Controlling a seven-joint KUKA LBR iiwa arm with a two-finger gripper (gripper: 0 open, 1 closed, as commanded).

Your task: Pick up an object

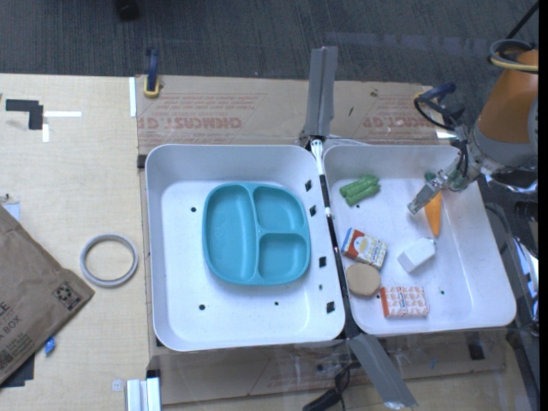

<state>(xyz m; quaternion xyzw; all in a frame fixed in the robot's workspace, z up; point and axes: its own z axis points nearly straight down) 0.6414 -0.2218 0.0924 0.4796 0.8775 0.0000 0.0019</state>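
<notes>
The right bin (479, 302) holds several small items: a green pod (360, 188), an orange carrot (435, 217), a white block (417, 254), a small printed carton (364, 248), a round tan disc (363, 279) and a red-and-white packet (403, 301). My gripper (427, 197) hangs low over the upper right part of this bin, right at the top end of the carrot. Whether it touches the carrot is unclear from this angle.
The left bin (171, 255) holds a teal divided plate (257, 232). A tape ring (109, 259) and a cardboard box (30, 294) lie on the bench to the left. The grey and orange arm (505, 110) stands over the right bin's far right corner.
</notes>
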